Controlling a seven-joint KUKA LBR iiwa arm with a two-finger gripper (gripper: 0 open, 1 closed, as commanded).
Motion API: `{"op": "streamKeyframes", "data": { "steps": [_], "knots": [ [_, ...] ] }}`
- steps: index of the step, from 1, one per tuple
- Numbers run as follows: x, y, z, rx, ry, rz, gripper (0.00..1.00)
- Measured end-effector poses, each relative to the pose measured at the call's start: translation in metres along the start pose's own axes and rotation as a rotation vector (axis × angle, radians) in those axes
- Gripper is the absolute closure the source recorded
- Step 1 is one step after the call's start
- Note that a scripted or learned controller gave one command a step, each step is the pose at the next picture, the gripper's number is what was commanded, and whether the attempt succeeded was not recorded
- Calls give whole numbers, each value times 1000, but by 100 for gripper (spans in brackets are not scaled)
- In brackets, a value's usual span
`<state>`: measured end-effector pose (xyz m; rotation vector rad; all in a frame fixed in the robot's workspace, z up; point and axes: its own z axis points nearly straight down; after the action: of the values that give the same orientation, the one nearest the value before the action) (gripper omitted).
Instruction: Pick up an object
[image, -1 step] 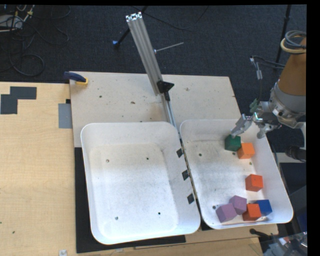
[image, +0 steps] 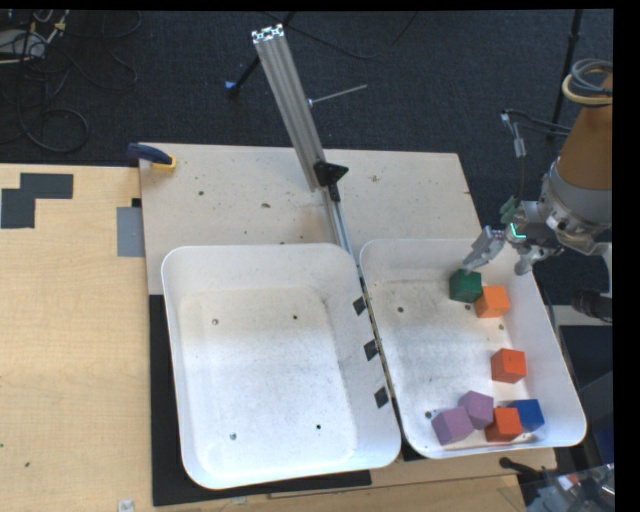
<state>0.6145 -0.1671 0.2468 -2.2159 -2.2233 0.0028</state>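
Dark carpet with loose cables surrounds the pale wooden counter (image: 70, 330), which carries two shallow white plastic bins side by side. Left white bin (image: 262, 360) holds nothing but scuff marks. Right white bin (image: 430, 340) holds the blocks: a small green cube (image: 465, 287) near its far edge, touching a small orange cube (image: 491, 301) just to its right; a second orange cube (image: 508, 365) further toward the near side, on the right wall side; and a cluster at the near right corner of two purple cubes (image: 465, 417), an orange block (image: 505, 424) and a blue cube (image: 529, 413). Grey arm with orange band (image: 585, 150) comes in from the right. Jaws (image: 508, 252) are spread apart, nothing between them, hovering over the far right part of the right bin, just above and beyond the green cube. A slanted aluminium rail (image: 295, 105) rises behind the bins.
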Motion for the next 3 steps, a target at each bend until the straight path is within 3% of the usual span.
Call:
{"op": "streamKeyframes", "data": {
  "steps": [3],
  "knots": [
    [1,9,158,0,0,2,0]
  ]
}}
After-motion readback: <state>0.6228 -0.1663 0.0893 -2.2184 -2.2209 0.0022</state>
